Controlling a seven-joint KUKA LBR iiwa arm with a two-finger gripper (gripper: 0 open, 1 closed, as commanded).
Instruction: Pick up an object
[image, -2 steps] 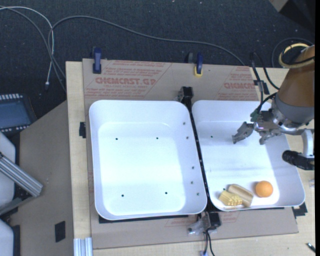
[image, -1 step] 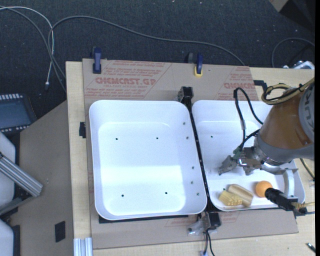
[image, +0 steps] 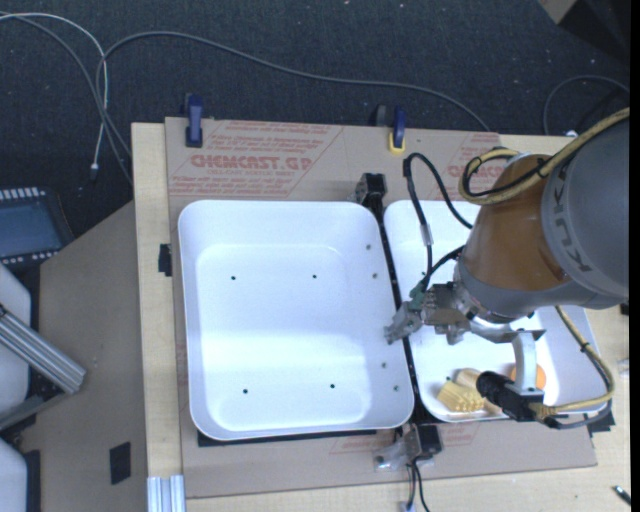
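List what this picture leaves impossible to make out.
- Gripper: fingers too small and dark in the camera view to read as open or shut.
- Right bin: mostly hidden beneath the arm.
- Orange object: partly covered by the arm's white bracket.
- Yellow object: identity too blurred to tell.

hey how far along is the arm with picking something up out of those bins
Done: the arm has reached in over the right bin, and its gripper sits low by the divider between the bins. In hand: nothing visible between its fingers. Left: the pick itself. A yellowish object and an orange one lie at the right bin's near end, apart from the gripper. The left bin has no part yet.
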